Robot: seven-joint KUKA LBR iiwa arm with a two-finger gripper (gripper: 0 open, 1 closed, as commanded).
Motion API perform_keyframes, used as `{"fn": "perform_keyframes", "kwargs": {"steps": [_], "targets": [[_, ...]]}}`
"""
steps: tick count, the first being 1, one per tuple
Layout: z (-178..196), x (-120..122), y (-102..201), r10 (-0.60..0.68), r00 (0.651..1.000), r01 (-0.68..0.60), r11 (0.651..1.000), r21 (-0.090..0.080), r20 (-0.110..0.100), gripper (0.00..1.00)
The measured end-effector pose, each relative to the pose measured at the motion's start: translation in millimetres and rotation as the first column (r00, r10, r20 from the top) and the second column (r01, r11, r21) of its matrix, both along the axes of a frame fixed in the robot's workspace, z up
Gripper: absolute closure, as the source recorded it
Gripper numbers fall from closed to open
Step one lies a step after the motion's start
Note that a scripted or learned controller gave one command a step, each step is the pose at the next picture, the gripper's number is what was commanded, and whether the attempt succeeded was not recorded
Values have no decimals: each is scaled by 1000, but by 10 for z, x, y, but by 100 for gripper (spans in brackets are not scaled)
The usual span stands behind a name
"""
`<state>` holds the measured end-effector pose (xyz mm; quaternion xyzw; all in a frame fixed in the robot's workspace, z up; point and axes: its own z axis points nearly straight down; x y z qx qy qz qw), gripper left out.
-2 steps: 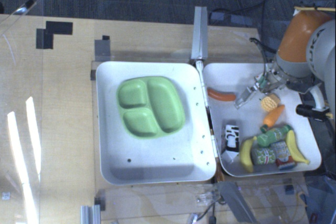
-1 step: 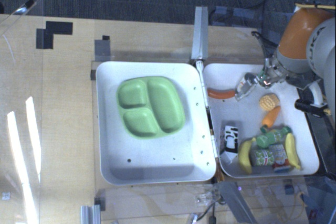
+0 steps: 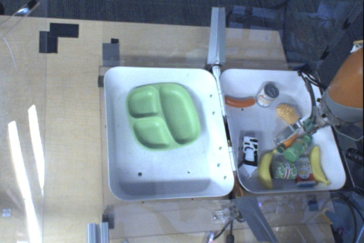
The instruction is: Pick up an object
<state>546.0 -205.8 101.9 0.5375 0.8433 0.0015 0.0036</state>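
Note:
The right bin [image 3: 250, 81] holds several small items. A reddish sausage [image 3: 240, 102] lies near its left wall, with a small round jar [image 3: 266, 94] beside it. A tan bread piece [image 3: 288, 113] sits to the right of those. Lower down are a black-and-white card [image 3: 249, 149], a yellow banana [image 3: 265, 168], a can [image 3: 282, 168] and a second banana [image 3: 318, 166]. My gripper [image 3: 301, 132] reaches in from the right and hangs low over a green and orange piece [image 3: 294, 145] in the cluttered pile. The grey arm with its orange band [image 3: 348, 88] rises behind it.
The left bin [image 3: 116, 179] holds a green divided plate [image 3: 164, 115] in its middle. A metal post [image 3: 215, 37] stands between the bins at the back. Cables lie on the dark floor beyond the bench.

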Motion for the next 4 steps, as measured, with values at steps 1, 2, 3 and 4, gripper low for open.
{"fn": "perform_keyframes", "kwargs": {"steps": [1,2,3,4], "targets": [[123,27,-5,-1,1000,1,1000,-1,8,100],[249,56,-6,0,1000,0,1000,-3,17,100],[249,55,-7,0,1000,0,1000,-3,17,0],[-139,154,4,64,998,-64,998,-2,2,0]]}}
